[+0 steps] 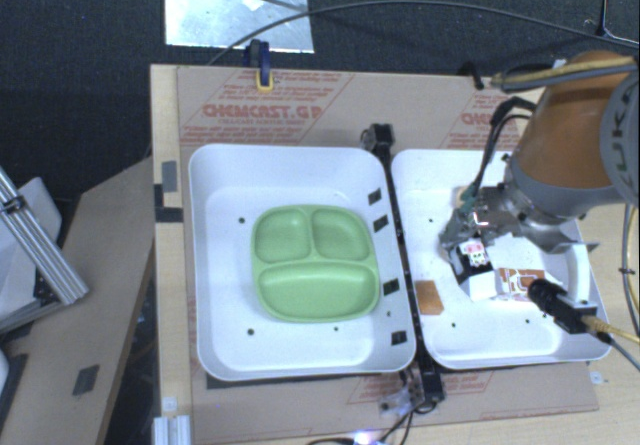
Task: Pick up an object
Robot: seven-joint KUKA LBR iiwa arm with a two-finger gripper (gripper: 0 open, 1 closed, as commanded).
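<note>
In the camera view, the gripper [466, 235] hangs low over the middle of the right bin [480, 351], the grey and orange arm coming in from the right. Whether the gripper is released or clenched cannot be told, and nothing can be seen held in it.

Just beneath its tip lies a small white piece [472, 256] with black and red marks. It sits right against a white packet [508, 284] with orange-brown print, and whether the two touch or overlap cannot be told. A flat brown tile [430, 297] lies apart from them, near the bin's left wall and close to the seam between the bins. The front strip and the far left corner of this bin show bare white floor; the arm covers its right side.

In the left bin [205, 263] a pale green plate [315, 263] with three compartments lies flat in the middle; bare floor rings it on every side, widest toward the left wall. Both bins rest on a cardboard sheet [260, 98] with red lettering.
</note>
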